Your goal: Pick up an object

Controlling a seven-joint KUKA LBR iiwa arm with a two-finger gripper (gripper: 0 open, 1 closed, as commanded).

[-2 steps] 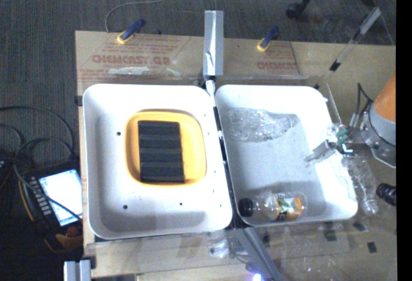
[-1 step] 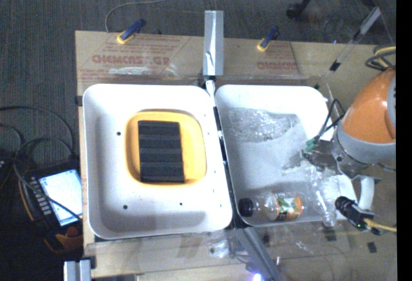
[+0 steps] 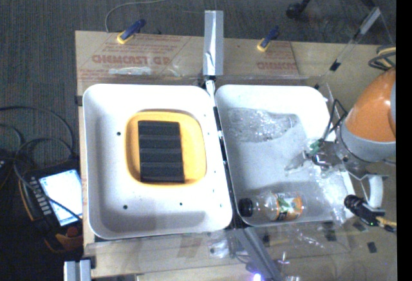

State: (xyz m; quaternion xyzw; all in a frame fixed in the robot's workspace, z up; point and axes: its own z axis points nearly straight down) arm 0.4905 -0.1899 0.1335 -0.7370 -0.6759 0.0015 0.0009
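Leftmost, off the bench, we see a tablet [image 3: 59, 194] lying on the dark floor among black cables. Next comes the left bin [image 3: 103, 209], 1 of 2 shallow white bins set side by side on the bench. Inside it, near the middle, lies a yellow tray [image 3: 196, 144] carrying a black ribbed block [image 3: 159, 151], which sits squarely within the yellow rim. Behind the bins we note 2 clamps with blue and yellow handles [image 3: 131, 30] gripping the board's far edge, and an upright metal strip [image 3: 212, 41] rising where the bins meet.

Moving on, the right bin [image 3: 270, 96] holds a crumpled piece of clear plastic [image 3: 261, 124] in its far half. Along its near wall lies a clear bottle [image 3: 273, 206] on its side, black cap pointing left toward the divider, with an orange-brown label around its middle. The bottle rests well apart from the crumpled plastic.

Farther right, the arm's orange band [image 3: 373, 112] hangs over the bin's right edge, and the gripper [image 3: 315, 156] sits low over the right part of that bin, above and to the right of the bottle, not touching it. We cannot tell how the tool stands, released or clenched.
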